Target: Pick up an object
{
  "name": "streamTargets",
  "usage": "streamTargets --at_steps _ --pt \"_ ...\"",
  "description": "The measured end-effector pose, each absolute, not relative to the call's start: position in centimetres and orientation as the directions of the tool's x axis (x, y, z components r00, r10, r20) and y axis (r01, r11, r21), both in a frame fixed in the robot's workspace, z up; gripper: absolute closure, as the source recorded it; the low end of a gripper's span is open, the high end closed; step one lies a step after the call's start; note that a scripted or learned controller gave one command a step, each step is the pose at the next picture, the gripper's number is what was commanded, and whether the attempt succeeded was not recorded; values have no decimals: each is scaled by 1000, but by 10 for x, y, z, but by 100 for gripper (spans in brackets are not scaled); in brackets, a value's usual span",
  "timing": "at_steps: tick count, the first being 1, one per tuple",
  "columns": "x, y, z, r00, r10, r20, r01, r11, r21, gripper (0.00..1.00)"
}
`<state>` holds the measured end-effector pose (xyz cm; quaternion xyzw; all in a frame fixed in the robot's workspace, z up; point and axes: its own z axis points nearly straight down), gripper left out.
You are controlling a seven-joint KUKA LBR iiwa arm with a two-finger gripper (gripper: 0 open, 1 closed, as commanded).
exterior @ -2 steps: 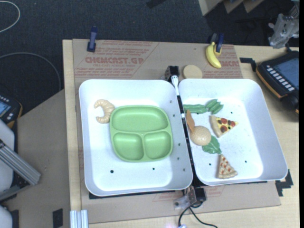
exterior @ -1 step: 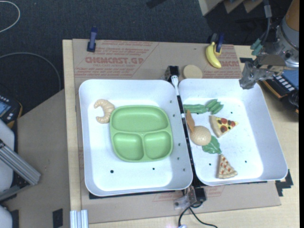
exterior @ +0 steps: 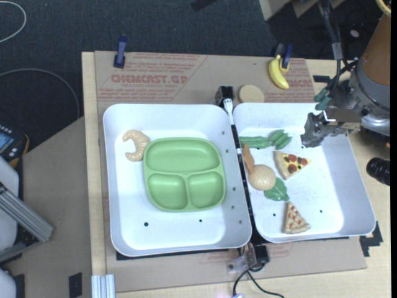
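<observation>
My gripper [exterior: 312,135] hangs over the upper right part of the right bin [exterior: 347,185], just right of a green bean pod [exterior: 273,140] and above a pizza slice [exterior: 291,164]. Nothing shows between its fingers. Lower in that bin lie a round bread roll [exterior: 262,176], a green leaf piece [exterior: 276,192], a hot dog [exterior: 248,158] along the left wall and a second pizza slice [exterior: 294,220]. In the left bin [exterior: 124,222] sit a green divided plate [exterior: 184,174] and a croissant [exterior: 136,144].
A banana [exterior: 278,73] and a tan round disc [exterior: 251,94] lie on the cardboard behind the bins. A blue clamp [exterior: 120,51] grips the board's far left edge. The arm's body stands over the right bin's far right corner.
</observation>
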<state>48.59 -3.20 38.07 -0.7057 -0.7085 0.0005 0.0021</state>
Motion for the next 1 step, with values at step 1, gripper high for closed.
streamTargets --at_steps 1 --pt "478 43 305 -7 1000 2 1000 7 -10 100"
